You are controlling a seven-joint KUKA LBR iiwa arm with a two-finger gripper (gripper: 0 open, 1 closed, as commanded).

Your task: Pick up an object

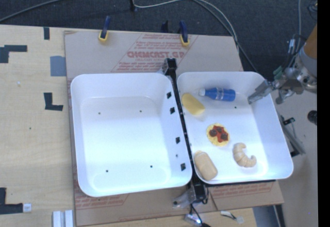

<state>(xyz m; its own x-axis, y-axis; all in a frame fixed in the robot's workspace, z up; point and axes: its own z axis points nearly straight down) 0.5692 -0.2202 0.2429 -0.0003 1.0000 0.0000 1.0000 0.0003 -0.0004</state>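
The right bin (273, 133) holds several items. A blue bottle (217, 94) lies on its side near the far wall, and a yellow block (193, 103) sits to its left by the divider. A round tart with red topping (218, 134) is in the middle. A pale croissant (244, 155) and a tan bread roll (205, 165) lie near the front. My gripper (267, 98) hangs over the bin's far right corner, right of the bottle. It is open, with nothing between its fingers.
The left bin (82, 133) stands beside the right one, joined along a black clipped divider (178, 123). Both rest on a cardboard sheet (149, 53) held by two clamps at the back. Cables run across the dark floor behind.
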